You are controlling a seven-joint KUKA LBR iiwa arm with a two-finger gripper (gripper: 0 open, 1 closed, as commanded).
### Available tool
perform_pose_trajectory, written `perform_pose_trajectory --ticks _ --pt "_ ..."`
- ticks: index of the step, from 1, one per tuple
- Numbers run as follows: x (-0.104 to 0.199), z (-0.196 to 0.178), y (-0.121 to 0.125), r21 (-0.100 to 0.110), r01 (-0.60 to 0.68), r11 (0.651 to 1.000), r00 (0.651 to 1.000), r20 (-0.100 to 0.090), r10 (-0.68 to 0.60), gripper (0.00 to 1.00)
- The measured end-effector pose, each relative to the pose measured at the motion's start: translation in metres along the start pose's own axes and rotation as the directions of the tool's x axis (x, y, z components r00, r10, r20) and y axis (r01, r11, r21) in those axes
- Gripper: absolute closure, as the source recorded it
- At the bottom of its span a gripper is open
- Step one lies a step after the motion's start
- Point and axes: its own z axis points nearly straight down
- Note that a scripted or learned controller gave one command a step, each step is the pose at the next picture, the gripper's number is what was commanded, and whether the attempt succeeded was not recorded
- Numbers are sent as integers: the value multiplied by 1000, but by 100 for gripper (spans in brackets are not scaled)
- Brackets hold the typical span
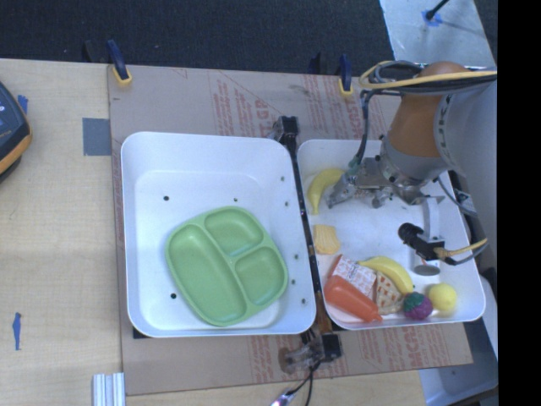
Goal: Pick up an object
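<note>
Nearest the camera, along the right bin's (470,315) near edge, toy food lies in a heap: a carrot (351,300), a red-and-white carton (355,276) touching it, a pizza slice (386,293), a banana (390,271), a small purple berry (417,306) and a lemon (441,297). A yellow cheese block (326,239) sits alone by the left wall, and a second banana (321,187) curves along the far left corner. The left bin (144,184) holds a green tray (225,265) with three compartments. The arm (435,125) reaches in from the right, and its pincer (365,188) hangs low over the right bin's far part, just right of the far banana; I cannot tell how it is set, and nothing shows in its hold. That banana looks the likeliest target. Judging by appearance, it is light, stiff moulded plastic with a smooth, somewhat slippery skin, so a grip across its thicker middle should serve better than one at the tapering tips. Its place against the bin wall leaves little room on the left side.
</note>
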Motion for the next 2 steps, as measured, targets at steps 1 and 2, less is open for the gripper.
perform_pose_trajectory --ticks 1,2 --pt "-2 4 28 43 -9 999 1000 -7 9 0" --pt "9 2 36 23 -3 1000 1000 4 3 0"
